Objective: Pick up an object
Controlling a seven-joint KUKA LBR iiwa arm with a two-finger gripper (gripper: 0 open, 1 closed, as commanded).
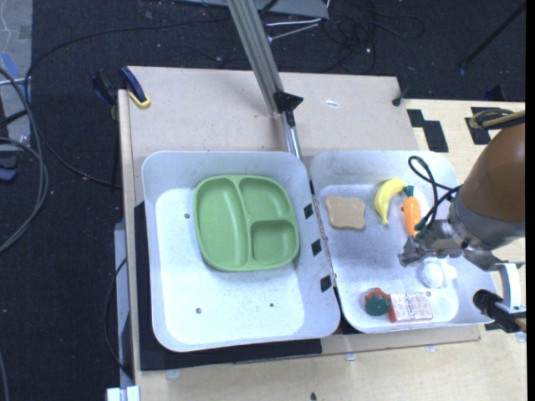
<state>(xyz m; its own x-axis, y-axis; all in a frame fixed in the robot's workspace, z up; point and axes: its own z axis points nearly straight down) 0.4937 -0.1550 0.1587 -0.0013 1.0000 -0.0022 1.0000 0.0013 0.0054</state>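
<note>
Fingers (415, 253) down low inside right bin (351, 249); opening impossible to judge, nothing visibly held. Just above them, orange carrot (411, 213) beside yellow banana (386, 197). White ball (436, 272) just below-right. Toast slice (344, 213) farther left, green plate (247, 222) well beyond.

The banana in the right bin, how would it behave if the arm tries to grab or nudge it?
The banana looks smooth and glossy, so it may slip between fingers. Its curved shape suggests it would pivot or rock rather than slide straight. It lies close beside the carrot, so a push would probably shove that too.
</note>
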